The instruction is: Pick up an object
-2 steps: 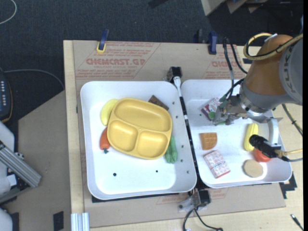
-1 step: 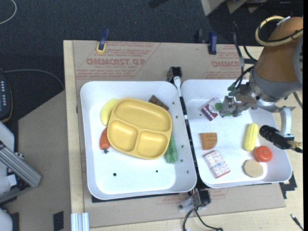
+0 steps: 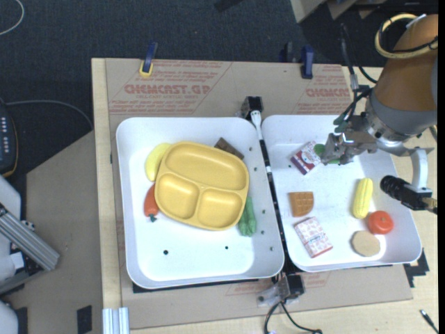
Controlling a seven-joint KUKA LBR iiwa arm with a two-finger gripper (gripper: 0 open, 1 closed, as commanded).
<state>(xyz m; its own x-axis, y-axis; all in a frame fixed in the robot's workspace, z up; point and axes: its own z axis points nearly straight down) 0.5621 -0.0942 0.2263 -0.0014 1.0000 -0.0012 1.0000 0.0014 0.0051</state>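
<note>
My gripper (image 3: 335, 149) hangs over the far part of the right bin (image 3: 410, 207), reaching in from the right. Just to its left lies a small red and white packet (image 3: 303, 160), with a bit of green (image 3: 320, 147) between packet and gripper. Whether the gripper touches either one is unclear. Further forward in the same bin lie an orange-brown square cracker (image 3: 301, 202), a second red and white packet (image 3: 313, 236), a yellow corn cob (image 3: 362, 197), a red tomato (image 3: 379, 222) and a round tan biscuit (image 3: 365, 243).
The left bin (image 3: 132, 207) holds a yellow divided plate (image 3: 201, 184) resting on other items: a yellow piece (image 3: 155, 160), a red piece (image 3: 150, 204), a green piece (image 3: 247, 220) and a brown piece (image 3: 227, 147). A black clamp (image 3: 252, 107) sits between the bins.
</note>
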